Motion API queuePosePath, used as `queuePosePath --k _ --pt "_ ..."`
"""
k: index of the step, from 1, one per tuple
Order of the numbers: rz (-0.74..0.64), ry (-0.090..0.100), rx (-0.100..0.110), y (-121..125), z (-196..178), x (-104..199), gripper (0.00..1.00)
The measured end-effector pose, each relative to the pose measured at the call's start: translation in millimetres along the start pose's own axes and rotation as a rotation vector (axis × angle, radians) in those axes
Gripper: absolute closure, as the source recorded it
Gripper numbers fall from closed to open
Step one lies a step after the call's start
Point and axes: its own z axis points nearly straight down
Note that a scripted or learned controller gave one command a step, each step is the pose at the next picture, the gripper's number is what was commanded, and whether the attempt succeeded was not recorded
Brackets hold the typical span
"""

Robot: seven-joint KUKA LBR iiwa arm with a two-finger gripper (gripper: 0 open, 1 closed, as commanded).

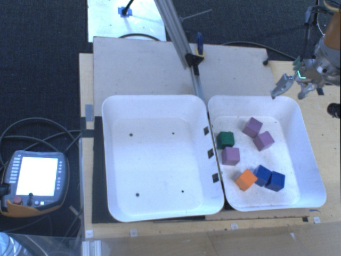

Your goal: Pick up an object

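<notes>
I see the gripper (293,87) at the upper right of the frame, hovering just past the far right corner of the right bin (306,135). Its two fingers (281,85) stand spread apart with nothing between them. The blocks all lie in the right bin, in the lower right part of the frame. A green block (226,139) sits near the bin's left wall, with a purple block (230,156) just below it. Two more purple blocks sit higher and to the right, one (252,127) touching or nearly touching the other (264,140). Lower down, an orange block (246,180) lies against a blue block (262,174), and a second blue block (275,181) sits right beside that one. The left bin (154,156) fills the middle of the frame, touching the right bin along their shared edge. On the table's left, at the lower left of the frame, I see a handheld control pad (34,181) with a bright screen
</notes>
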Motion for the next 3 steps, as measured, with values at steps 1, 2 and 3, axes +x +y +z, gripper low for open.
queuePosePath --k 1,2,3 --pt "-0.001 -0.002 -0.003 1 -3 0 0.00" --pt "0.001 -0.001 -0.001 2 38 -1 0.00" --pt "0.002 0.000 0.002 -2 100 -2 0.00"
